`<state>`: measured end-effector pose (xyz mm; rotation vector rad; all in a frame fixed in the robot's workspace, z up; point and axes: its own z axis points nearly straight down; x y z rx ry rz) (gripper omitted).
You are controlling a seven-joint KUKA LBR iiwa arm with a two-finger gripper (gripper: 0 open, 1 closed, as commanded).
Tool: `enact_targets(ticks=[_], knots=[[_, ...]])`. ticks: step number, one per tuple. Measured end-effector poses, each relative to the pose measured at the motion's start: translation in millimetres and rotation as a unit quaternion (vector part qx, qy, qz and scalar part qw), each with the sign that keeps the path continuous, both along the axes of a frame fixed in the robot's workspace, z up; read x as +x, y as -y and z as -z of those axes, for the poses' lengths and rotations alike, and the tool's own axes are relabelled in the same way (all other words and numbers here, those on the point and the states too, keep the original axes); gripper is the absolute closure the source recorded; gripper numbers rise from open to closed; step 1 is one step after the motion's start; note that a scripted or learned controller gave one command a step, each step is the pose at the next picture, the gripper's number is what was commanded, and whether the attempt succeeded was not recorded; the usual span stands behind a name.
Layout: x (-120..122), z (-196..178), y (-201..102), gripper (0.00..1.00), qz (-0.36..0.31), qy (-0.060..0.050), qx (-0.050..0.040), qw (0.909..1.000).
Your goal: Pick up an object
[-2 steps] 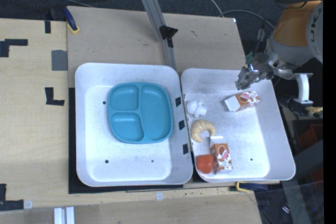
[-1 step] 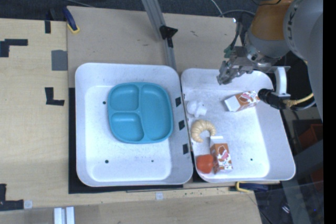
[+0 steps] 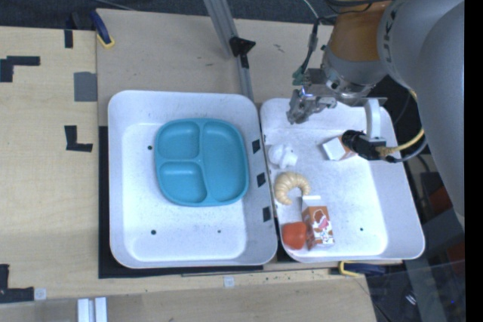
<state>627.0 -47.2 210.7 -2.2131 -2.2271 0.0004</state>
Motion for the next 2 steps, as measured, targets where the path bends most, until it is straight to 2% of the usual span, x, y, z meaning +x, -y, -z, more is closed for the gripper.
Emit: enact_targets(ticks=[1, 2], knots=[[12, -12, -53, 1.0, 0.0, 0.001, 0.0004, 1.0], [10, -8, -103, 1.0, 0.0, 0.0, 0.0001, 1.0]])
